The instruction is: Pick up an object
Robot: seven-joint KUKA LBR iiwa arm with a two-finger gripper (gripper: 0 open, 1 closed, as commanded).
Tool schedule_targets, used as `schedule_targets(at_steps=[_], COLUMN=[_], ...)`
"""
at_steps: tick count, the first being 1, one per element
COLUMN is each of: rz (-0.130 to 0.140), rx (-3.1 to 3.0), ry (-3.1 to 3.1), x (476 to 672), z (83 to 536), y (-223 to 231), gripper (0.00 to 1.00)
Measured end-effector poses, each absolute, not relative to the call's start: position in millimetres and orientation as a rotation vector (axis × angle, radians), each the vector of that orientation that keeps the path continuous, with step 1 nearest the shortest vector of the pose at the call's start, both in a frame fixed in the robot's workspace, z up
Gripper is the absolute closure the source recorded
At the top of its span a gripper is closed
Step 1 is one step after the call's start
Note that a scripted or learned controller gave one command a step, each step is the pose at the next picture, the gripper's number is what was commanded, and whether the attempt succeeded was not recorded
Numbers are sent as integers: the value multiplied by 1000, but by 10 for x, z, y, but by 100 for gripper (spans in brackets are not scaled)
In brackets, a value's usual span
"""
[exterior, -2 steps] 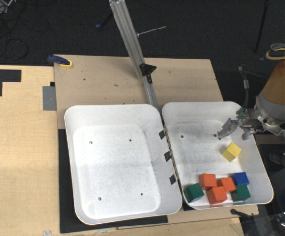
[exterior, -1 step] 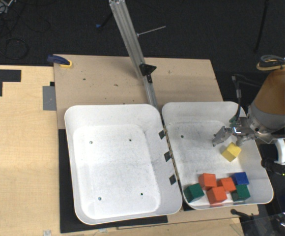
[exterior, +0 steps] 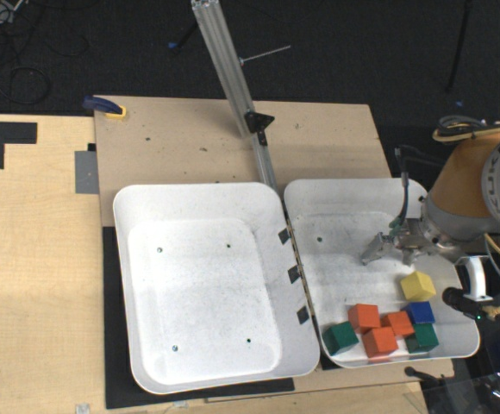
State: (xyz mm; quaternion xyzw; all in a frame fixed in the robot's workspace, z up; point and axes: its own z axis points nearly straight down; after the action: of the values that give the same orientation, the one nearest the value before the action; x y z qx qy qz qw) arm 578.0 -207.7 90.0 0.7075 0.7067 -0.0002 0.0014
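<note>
Blocks cluster in the right bin's near corner; the yellow block lies nearest, just toward the camera from the gripper, whose jaws spread open, gripping nothing.

bins: 2 | orange blocks: 3 | green blocks: 2 | blue block: 1 | yellow block: 1

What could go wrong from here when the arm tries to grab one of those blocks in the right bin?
The blocks are packed tight in the right bin's near corner, so fingers may find no gap and just shove them. The gripper hangs over bare floor, apart from the yellow block, so closing here would likely catch nothing. A grab near the bin wall might jam.
</note>
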Motion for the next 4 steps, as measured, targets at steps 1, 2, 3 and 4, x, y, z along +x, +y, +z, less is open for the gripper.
schedule_targets(at_steps=[1, 2, 3, 4], rz=[0, 3, 3, 3], rx=[2227, 2218, 2216, 2216], ry=[2215, 2222, 2221, 2221], x=[5774, 5869, 5843, 5851], z=[1015, 1521, 2142, 2656], y=[-2084, -2036, -2009, -2020], gripper=[100, 100, 100, 100])
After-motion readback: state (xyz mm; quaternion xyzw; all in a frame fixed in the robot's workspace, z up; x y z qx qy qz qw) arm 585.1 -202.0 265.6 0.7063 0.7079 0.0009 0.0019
